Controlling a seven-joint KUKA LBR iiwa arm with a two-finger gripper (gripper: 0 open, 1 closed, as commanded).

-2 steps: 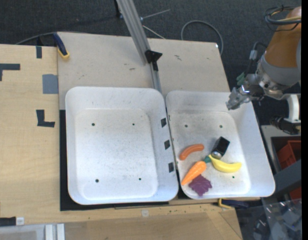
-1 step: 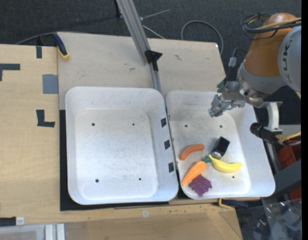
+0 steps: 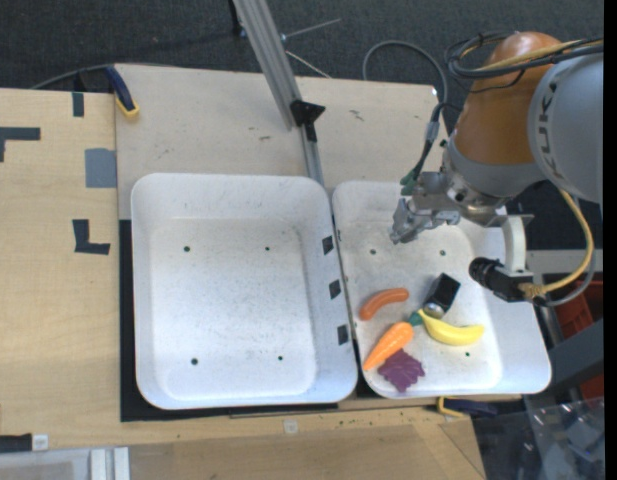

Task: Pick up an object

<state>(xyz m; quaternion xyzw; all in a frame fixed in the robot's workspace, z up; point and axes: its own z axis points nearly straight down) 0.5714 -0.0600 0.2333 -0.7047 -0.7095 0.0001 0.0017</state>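
The gripper (image 3: 405, 230) hangs over the right bin (image 3: 518, 368), seemingly empty, its opening impossible to judge, and risks closing on nothing because the banana (image 3: 452, 332) and carrot (image 3: 388, 344) lie crowded nearer the front.

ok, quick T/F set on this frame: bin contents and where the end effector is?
1. All the toys lie in the right bin. True.
2. The end effector grips the banana. False: it hangs above the bin's far part, apart from the banana.
3. The carrot lies beside the purple grapes. True.
4. The sausage sits in the left bin. False: right bin.
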